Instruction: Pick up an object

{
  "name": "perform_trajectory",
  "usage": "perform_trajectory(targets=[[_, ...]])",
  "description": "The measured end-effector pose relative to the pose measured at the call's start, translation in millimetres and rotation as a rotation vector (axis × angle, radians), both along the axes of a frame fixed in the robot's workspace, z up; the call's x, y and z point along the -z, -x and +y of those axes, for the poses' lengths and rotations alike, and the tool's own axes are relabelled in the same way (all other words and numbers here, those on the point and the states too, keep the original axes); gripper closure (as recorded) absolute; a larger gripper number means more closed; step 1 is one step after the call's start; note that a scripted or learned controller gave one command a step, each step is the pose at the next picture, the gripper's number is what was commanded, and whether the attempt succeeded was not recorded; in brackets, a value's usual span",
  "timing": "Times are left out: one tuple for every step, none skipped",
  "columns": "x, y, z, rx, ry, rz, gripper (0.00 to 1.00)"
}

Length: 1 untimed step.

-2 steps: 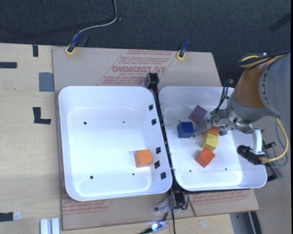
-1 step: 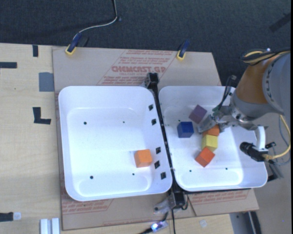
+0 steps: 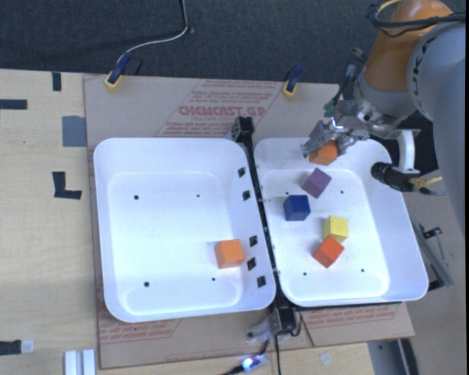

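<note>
On the far left, the desk (image 3: pixel 31 233) shows bare wood with a few dark tape marks. The left bin (image 3: pixel 117 209) comes next, and a single orange cube (image 3: pixel 229 253) sits near its lower right corner, well apart from everything else. A black clip strip runs down the seam where the two bins meet.

In the right bin (image 3: pixel 391 280) four cubes lie loose on the floor: a blue cube (image 3: pixel 297 207) nearest the seam, a purple cube (image 3: pixel 316 183) just above and right of it, a yellow cube (image 3: pixel 336 227) lower down, and a red cube (image 3: pixel 327 251) touching or nearly touching the yellow one's lower edge.

Above the purple cube, near the bin's top rim, the gripper (image 3: pixel 325 148) is clenched around a small orange block (image 3: pixel 324 155), which shows between its fingers and appears lifted off the bin floor. The grey arm with its orange band reaches in from the right.

The step in hand looks like the lift after a grasp. The next move calls for raising the block straight up, clear of the rim, while keeping a firm squeeze, since only part of the block seems caught and it could slip out.
</note>
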<state>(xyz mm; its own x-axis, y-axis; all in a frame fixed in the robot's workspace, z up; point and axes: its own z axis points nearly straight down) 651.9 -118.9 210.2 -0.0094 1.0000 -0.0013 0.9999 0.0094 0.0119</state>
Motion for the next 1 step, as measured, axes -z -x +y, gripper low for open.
perform_trajectory(targets=[[27.9,-7.3,52.6,0.004,-0.003,0.016,1.0]])
